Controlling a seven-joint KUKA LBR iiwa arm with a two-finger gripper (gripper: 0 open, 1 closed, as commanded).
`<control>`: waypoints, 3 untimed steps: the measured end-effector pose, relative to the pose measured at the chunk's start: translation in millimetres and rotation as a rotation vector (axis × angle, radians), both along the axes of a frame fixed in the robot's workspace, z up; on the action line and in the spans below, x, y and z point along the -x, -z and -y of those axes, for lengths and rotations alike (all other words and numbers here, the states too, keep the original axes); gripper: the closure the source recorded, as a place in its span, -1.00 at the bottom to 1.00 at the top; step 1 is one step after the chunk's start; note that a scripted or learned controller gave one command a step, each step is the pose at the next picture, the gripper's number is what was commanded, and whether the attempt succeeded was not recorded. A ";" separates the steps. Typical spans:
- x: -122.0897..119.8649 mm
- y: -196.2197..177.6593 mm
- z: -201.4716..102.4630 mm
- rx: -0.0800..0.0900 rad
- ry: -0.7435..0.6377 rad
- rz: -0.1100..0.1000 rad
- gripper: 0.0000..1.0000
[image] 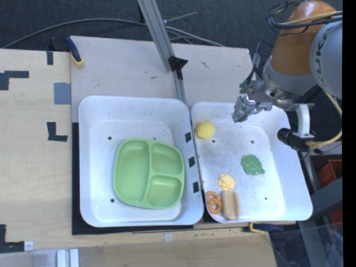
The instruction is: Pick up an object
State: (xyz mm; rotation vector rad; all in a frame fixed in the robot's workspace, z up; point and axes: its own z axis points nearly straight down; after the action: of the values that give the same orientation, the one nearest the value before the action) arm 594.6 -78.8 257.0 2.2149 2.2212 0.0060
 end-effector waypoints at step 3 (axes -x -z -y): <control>-10.1 1.9 -92.4 -0.001 -0.003 -0.008 1.00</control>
State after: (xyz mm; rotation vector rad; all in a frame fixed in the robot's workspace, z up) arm 604.6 13.6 255.1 2.2159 2.2294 -0.0022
